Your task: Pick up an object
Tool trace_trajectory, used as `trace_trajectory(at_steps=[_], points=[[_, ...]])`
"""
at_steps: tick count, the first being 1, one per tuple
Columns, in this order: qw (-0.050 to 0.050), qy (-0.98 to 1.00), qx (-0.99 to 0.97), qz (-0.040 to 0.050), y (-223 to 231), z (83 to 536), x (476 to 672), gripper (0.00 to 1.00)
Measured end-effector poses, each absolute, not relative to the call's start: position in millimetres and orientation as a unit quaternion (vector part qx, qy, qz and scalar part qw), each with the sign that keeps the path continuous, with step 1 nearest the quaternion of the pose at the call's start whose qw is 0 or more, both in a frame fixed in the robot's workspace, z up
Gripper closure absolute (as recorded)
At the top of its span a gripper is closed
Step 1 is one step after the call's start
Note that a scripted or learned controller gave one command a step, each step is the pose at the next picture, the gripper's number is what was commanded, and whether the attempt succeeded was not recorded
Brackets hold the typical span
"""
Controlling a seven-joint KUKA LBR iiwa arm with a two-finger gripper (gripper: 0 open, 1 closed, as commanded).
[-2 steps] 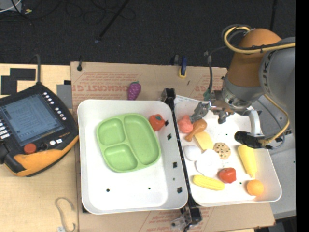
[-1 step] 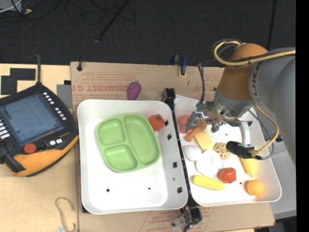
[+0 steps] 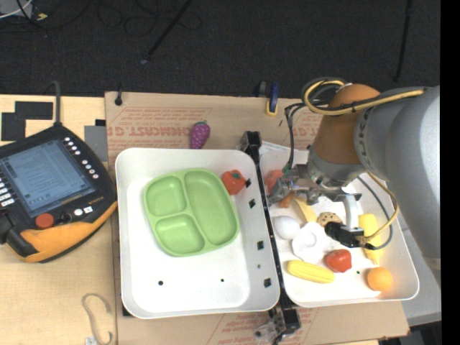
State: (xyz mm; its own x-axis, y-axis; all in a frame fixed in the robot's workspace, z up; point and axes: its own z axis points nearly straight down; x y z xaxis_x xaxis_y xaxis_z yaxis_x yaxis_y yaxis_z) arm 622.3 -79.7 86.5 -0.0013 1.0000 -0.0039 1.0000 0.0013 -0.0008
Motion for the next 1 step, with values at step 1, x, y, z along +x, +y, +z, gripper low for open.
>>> trace_trajectory(at_steps=[1], points=[[0.000,0.706,0.708,-0.0006,-80.9,100.3,623.2,1.00]])
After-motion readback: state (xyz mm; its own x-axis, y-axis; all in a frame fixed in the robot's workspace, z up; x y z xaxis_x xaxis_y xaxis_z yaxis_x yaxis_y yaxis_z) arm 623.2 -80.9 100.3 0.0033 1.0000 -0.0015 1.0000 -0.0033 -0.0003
